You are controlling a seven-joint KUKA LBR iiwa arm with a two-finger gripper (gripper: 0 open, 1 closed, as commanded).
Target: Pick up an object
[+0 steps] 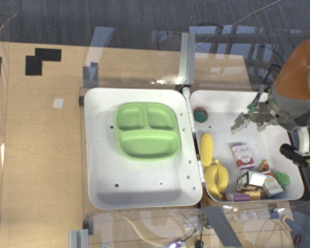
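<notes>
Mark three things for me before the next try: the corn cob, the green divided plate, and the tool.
corn cob (207, 149), camera view, middle of the cob's yellow body.
green divided plate (146, 144), camera view, floor of its large lower compartment.
tool (242, 122), camera view, midway between its fingertips, above the right bin.

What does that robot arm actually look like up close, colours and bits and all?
The arm is bulky and rounded, grey with a broad orange band above the wrist. It narrows to a small metal gripper of grey and dark parts, with a green fleck near its base.
</notes>
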